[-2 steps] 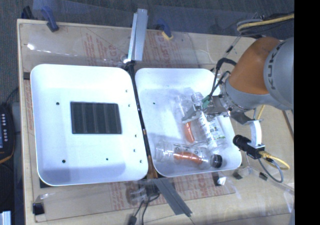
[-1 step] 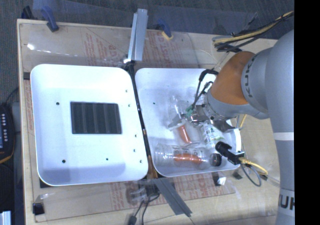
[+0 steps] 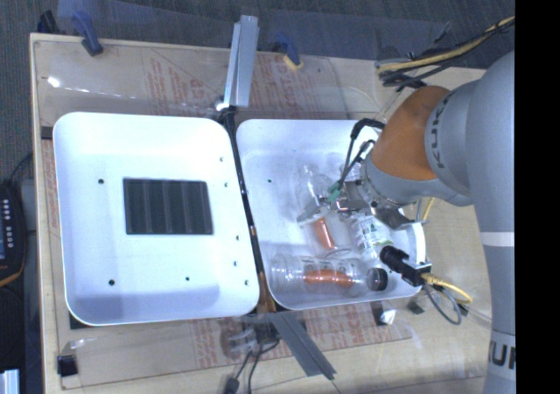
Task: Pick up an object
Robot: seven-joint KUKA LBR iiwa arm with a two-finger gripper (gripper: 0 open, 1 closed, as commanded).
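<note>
While the arm (image 3: 420, 147) is lowered over right bin (image 3: 262, 147) | jaws' state cannot be told | clear tube (image 3: 317, 277) judged likely target | descent needed next.

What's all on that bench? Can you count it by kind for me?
White bins: 2, the left bin and the right bin
Clear plastic items with orange insides, in the right bin: 2, one and another
Blue clamps at the bench's far edge: 2
Total: 6

Clear bottles (image 3: 319, 277) with copper contents, lying in right bin (image 3: 262, 156).
</note>
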